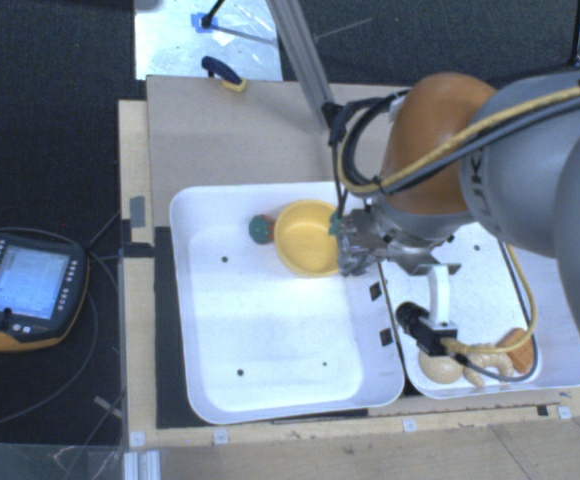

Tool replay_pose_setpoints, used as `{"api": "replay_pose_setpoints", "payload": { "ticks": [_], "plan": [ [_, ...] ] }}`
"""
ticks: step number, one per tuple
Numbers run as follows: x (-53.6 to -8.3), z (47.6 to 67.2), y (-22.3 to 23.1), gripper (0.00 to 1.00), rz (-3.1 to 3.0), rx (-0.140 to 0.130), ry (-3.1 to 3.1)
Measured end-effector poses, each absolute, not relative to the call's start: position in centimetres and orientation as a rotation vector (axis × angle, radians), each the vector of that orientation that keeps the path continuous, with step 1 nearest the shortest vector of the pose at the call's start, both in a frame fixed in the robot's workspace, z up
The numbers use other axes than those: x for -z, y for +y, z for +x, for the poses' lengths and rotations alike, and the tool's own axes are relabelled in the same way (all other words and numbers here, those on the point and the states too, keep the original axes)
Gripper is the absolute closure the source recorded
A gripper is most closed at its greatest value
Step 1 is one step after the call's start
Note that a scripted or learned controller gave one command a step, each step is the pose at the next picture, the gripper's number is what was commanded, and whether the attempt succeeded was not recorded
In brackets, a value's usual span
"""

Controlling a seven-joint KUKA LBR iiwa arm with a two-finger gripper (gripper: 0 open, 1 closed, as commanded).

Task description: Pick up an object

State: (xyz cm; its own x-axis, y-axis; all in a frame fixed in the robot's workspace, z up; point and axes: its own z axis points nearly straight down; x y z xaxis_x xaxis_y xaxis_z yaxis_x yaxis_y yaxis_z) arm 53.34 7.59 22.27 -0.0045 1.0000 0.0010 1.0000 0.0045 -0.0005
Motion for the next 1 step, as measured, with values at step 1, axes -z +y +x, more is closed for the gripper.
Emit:
{"api": "replay_pose_setpoints", "payload": {
  "ticks": [1],
  "plan": [
    [-22.30,53.40,7.36,0.00,-2.221,0.001,-2.222]
  ]
}}
